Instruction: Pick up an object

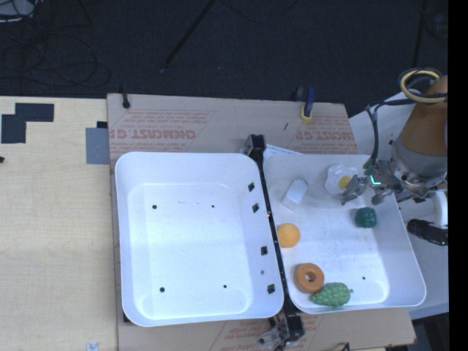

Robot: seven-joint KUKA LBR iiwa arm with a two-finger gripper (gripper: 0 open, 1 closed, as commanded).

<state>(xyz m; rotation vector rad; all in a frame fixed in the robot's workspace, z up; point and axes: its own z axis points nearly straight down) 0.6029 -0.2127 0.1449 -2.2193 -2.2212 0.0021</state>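
Landmark: the right bin (409, 287). In its nearest corner, a bumpy green cluster (331, 295), touching a brown ring (310, 276) just behind. Farther back, by the divider wall, an orange ball (288, 235), apart from both. Beyond that, toward the far wall, a pale translucent block (295, 192). Near the right wall, a dark green lump (365, 217), lying loose just in front of the jaws (357, 189). Jaws hovering above the far right corner, next to a whitish-yellow thing (339, 178); open or closed, cannot tell. Nothing seen gripped. Left of the divider, the left bin (131, 196). Under both, a cardboard-covered desk (219, 123).
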